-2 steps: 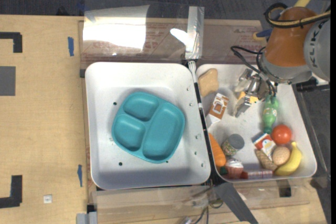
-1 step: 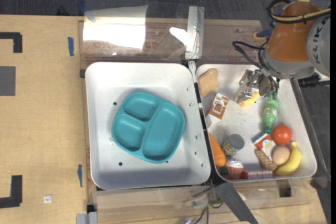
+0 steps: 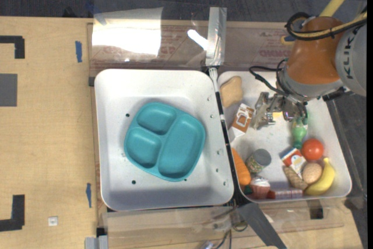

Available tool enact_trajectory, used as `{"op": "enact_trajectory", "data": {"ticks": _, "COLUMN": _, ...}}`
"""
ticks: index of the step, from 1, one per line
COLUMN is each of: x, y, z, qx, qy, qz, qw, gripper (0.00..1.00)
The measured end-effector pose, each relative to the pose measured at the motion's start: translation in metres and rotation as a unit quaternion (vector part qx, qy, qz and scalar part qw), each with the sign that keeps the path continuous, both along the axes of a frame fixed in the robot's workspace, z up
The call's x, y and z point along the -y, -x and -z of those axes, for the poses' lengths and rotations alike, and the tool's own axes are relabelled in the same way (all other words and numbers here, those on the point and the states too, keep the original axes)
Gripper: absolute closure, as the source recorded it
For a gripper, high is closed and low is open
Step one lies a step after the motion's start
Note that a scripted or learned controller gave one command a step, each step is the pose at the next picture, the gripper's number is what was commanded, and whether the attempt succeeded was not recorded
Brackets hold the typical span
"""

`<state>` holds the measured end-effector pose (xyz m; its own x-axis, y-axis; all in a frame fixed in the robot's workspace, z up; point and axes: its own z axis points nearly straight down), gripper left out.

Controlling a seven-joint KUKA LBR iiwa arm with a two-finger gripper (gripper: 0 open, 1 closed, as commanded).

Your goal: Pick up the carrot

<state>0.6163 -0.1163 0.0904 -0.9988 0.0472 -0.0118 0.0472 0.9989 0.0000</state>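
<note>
Two white bins sit side by side on the surface. The left bin holds a teal plate with three compartments, lying near its middle. The right bin holds the clutter. The carrot lies along that bin's left wall, toward the near end, its length running roughly with the wall. Just right of it is a small grey-lidded jar, and below it a red-and-white item too small to identify. A bread slice leans at the far left corner, with a small orange packet below it. On the right side are a green item, a tomato, a small carton, an egg-like ball and a banana curving along the near right corner.

The arm reaches in over the far right of this bin. The end effector hangs over bare bin floor between the packet and the green item, well apart from the carrot. Its metal fingers point down with nothing between them; whether they are apart or together I cannot tell.
</note>
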Motion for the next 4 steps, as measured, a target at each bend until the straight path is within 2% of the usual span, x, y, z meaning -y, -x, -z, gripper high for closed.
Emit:
{"op": "enact_trajectory", "data": {"ticks": 1, "x": -0.011, "y": 0.037, "z": -0.093, "qx": 0.002, "qy": -0.0003, "qz": 0.056, "qw": 0.9984, "gripper": 1.0}}
{"op": "enact_trajectory", "data": {"ticks": 2, "x": -0.02, "y": 0.044, "z": -0.007, "qx": -0.002, "qy": -0.0015, "qz": 0.146, "qw": 0.9892, "gripper": 1.0}}
{"op": "enact_trajectory", "data": {"ticks": 3, "x": -0.048, "y": 0.088, "z": -0.101, "qx": 0.003, "qy": -0.002, "qz": 0.132, "qw": 0.9912, "gripper": 1.0}}
{"op": "enact_trajectory", "data": {"ticks": 4, "x": 0.023, "y": 0.078, "z": -0.069, "qx": -0.003, "qy": 0.0009, "qz": -0.115, "qw": 0.9934, "gripper": 1.0}}
